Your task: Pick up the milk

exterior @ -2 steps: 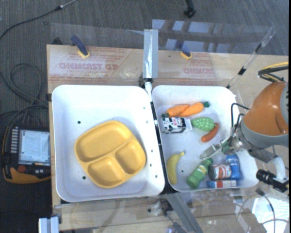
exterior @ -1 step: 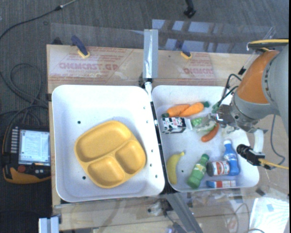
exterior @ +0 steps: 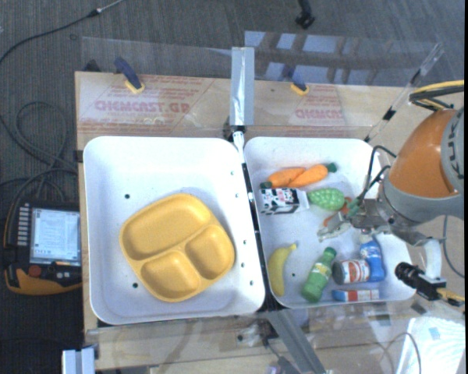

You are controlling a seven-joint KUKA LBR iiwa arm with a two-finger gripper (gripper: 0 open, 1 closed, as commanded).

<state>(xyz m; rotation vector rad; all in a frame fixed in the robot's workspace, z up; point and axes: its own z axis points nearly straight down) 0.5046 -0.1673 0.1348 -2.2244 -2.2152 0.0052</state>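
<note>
Camera view, right bin (exterior: 257, 150). Item: milk (exterior: 280, 200), a small carton with a black-and-white cow print, lying on its side close to the bin's left wall, toward the far edge. Neighbours: two carrots (exterior: 299, 176) just beyond it toward the far edge; a green knobbly vegetable (exterior: 327, 199) just beside its right end; banana (exterior: 278, 266) and green bottle (exterior: 318, 274) well apart, toward the near edge. Handling, judged: light, thin-walled, likely to dent if squeezed hard, smooth faces; best taken across its narrow width at mid-body. Gripper (exterior: 337, 223): low in the bin's middle, right of the milk and a little nearer the near edge, with the vegetable between; holds nothing visible; its closure cannot be told.
</note>
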